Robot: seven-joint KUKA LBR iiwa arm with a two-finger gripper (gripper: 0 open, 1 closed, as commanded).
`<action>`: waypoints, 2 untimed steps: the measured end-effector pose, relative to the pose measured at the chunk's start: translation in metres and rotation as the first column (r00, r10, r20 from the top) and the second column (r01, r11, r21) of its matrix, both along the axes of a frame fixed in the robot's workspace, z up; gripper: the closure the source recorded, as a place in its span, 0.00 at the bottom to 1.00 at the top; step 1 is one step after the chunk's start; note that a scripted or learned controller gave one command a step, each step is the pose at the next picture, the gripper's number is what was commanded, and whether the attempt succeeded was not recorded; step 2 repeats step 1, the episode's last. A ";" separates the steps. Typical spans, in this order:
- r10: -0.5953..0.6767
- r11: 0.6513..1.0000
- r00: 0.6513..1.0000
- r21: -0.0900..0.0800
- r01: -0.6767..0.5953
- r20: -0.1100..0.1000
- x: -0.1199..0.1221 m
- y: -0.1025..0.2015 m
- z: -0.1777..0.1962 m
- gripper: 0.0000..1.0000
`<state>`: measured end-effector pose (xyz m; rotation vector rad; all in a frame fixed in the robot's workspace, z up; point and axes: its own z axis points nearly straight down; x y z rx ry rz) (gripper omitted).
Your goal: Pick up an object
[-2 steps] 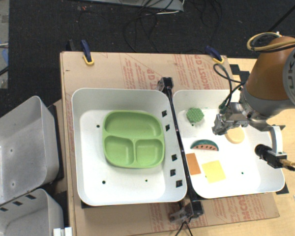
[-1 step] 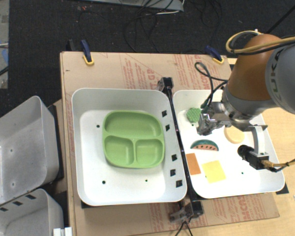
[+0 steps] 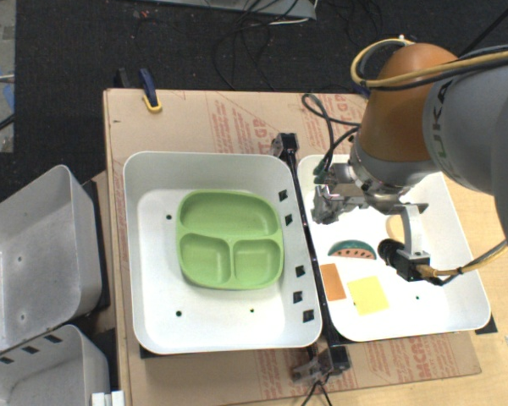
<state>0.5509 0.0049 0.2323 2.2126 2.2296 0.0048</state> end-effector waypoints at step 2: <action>0.000 1.000 1.000 0.000 0.000 0.000 0.011 0.046 0.004 1.00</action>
